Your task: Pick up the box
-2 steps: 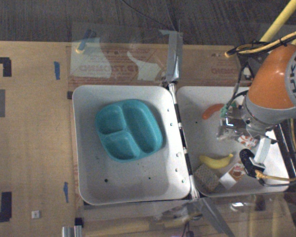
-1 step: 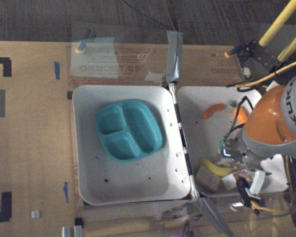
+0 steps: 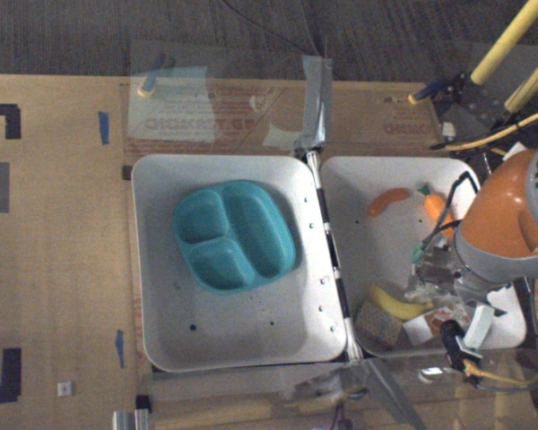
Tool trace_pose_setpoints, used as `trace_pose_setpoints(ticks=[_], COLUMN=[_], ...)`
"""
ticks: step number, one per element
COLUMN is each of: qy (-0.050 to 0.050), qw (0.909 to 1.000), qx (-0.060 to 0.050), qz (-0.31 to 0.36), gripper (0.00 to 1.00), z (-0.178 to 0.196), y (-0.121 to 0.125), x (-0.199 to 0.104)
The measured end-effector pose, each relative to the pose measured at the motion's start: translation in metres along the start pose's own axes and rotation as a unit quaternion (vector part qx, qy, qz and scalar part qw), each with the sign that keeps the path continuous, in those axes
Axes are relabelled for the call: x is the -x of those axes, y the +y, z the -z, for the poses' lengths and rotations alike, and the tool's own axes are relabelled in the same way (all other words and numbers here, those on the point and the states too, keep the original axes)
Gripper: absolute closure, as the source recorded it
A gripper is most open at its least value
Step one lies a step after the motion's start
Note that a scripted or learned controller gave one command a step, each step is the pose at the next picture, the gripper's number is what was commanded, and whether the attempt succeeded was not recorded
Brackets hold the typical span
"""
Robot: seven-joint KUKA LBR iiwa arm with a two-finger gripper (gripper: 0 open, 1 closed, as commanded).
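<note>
The box (image 3: 427,324), small with white and red print, lies at the front of the right bin (image 3: 359,195), partly covered by the arm's wrist. My gripper (image 3: 429,272) hangs low over the right bin's right side, just above and behind the box, close to the banana (image 3: 396,304). The orange-banded wrist (image 3: 502,218) hides much of the gripper, and whether anything is held cannot be made out.
A brown speckled block (image 3: 380,326) sits left of the box, under the banana's end. An orange sausage shape (image 3: 390,202) and a carrot (image 3: 436,206) lie at the bin's back. A teal divided plate (image 3: 235,236) rests in the left bin (image 3: 161,312).
</note>
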State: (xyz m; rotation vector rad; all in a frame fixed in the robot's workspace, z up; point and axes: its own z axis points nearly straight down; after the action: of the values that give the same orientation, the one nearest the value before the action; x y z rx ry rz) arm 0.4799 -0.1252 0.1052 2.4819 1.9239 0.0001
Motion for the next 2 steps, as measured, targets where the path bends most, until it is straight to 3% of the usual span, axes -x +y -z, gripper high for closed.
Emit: trace_pose_setpoints(ticks=[2], qy=[-0.001], qw=[1.0], qx=[0.001], qz=[-0.007], gripper=[1.0], z=[0.018], y=[0.0014], x=[0.0057])
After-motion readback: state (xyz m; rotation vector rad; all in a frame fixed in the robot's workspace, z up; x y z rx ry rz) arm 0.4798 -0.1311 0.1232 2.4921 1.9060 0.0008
